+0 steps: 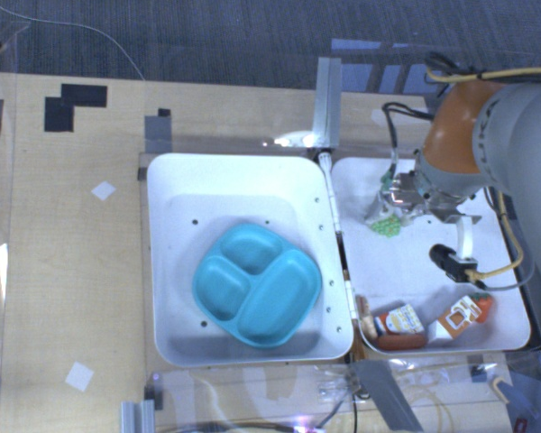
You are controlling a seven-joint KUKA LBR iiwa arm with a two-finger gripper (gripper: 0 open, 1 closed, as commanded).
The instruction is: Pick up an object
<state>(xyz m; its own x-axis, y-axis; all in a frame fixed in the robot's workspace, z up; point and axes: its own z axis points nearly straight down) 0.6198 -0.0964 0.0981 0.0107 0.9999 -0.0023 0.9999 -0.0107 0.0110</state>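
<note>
Robotics lab, not home or shop. Pale wood surface (63, 269) carried two shallow white bins: left bin (162, 269) and right bin (514, 332) sat side by side, fixed between metal brackets (328, 97). Black tape marks (72, 106) and small white squares (103, 189) were stuck on surface. Grey industrial arm (514, 142) with orange band (455, 133) reached in, trailing yellow and black cables (505, 260). Dark grey carpet (252, 25) lay beyond. Clear panel edge (9, 197) and loose wire crossed left side.

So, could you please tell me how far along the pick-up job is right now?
Nothing looks lifted yet. In hand: the gripper is down in the right bin, just over a small green object; whether it is gripped can't be told. Left: securing and raising an object; the cartons near the front wall lie untouched.
</note>
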